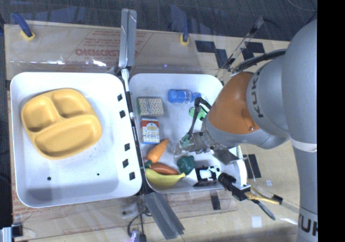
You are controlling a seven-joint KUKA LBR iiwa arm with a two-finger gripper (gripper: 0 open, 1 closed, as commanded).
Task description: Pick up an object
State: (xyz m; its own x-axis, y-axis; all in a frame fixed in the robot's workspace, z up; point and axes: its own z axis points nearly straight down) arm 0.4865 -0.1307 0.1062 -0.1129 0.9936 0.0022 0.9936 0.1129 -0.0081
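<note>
Left bin (21, 144): one yellow tray (60, 122) with three compartments, lying toward the bin's upper left. Right bin (161, 80): blue bottle (180, 96) near the top, patterned box (150, 106) to its left, red-and-white packet (150, 131) just below the box, carrot (157, 151) lower down, then a red pepper (164, 169) touching a banana (164, 179) at the bottom edge, and a dark green piece (187, 164) just right of the banana. Arm (280, 106) reaches in over the right bin, gripper (188, 144) low beside the carrot and just above the green piece; whether its pincer is wide, narrow or holding anything cannot be told.
</note>
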